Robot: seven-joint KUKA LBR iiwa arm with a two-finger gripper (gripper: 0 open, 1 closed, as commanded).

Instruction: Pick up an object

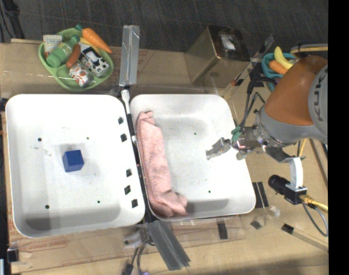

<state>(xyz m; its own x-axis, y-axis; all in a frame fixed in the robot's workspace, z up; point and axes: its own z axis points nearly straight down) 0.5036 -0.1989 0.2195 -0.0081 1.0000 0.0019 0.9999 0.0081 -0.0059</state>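
A pink cloth [155,164] lies rolled along the left wall of the right bin [220,105]. A blue cube [73,160] sits in the left bin [26,110], left of its middle. My gripper [219,148] hangs over the right side of the right bin, well to the right of the cloth. Nothing shows between its fingers. The grey arm with its orange band [294,93] reaches in from the right.
A green bowl [60,80] with toy food stands beyond the left bin. A brown box [217,53] sits behind the right bin. Cables and clamps lie on the bench right of the bins.
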